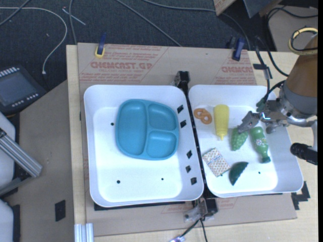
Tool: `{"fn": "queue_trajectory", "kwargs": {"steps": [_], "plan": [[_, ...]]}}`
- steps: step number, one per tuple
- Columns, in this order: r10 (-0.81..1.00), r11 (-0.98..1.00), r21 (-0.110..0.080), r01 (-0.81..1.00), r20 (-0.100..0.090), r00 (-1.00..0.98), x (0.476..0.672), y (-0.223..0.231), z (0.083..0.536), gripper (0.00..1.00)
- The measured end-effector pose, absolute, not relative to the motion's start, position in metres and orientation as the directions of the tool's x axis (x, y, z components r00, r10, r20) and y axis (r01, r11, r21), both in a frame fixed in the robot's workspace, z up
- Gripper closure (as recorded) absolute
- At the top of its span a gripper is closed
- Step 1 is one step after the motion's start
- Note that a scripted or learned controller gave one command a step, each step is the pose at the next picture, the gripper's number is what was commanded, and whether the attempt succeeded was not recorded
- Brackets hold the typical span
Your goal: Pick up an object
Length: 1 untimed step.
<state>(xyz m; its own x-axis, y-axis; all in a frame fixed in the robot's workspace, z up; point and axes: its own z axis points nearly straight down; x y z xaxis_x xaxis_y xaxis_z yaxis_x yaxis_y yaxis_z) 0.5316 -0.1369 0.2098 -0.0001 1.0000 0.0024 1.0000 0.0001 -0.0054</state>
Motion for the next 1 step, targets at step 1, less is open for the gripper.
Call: {"fn": "queue_trajectory", "kwargs": {"steps": [1], "plan": [[1.000, 0.000, -0.007, 1.000, 0.003, 0.000, 0.5313, -0.1286, 0.1641, 0.00]]}}
